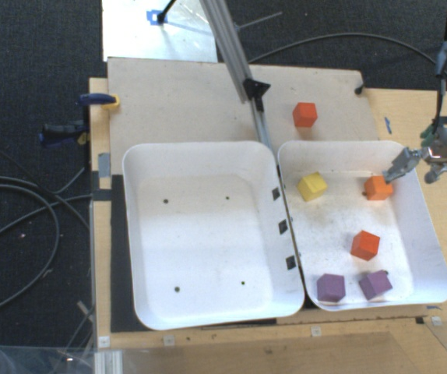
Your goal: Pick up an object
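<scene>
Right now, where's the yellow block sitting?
The yellow block lies in the right bin, near its upper left corner, close to the divide between the bins. Its nearest neighbour is an orange block to its right, by the gripper.

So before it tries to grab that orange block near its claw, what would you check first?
1. Target in reach: orange block lies beside the gripper in the right bin. Ok.
2. Block between the fingers: not shown. Not ok.
3. Finger opening: too small to judge. Cannot tell.
4. Neighbours apart: yellow block and second orange block sit well away. Ok.
5. Bin wall: the target is near the far rim, so approach may be tight. Cannot tell.
</scene>
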Motion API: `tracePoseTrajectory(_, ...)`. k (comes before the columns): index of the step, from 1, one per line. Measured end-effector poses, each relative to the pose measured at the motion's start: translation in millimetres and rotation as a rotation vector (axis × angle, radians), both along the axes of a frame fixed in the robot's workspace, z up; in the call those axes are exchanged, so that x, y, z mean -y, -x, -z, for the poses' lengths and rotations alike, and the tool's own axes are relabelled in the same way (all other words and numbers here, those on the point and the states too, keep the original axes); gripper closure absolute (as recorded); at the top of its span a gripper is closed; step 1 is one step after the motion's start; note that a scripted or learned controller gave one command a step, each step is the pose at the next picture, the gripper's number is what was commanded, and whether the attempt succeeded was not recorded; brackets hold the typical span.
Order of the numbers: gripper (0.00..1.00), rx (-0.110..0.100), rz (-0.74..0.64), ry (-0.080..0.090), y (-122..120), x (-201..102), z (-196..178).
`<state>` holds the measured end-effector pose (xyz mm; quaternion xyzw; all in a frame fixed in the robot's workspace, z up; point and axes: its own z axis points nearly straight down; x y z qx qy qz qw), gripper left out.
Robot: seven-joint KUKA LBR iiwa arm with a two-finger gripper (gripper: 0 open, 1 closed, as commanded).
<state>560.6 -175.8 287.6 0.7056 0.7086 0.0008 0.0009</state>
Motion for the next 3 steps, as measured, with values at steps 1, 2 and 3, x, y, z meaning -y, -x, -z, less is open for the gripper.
tracePoseTrajectory(1,0.00,-0.007,0.005,0.000,5.6,28.2,89.4)
tracePoseTrajectory(2,0.00,-0.006,0.002,-0.001,-13.0,38.2,201.3)
tracePoseTrajectory(3,0.00,-0.007,0.004,-0.003,52.3,3.2,198.0)
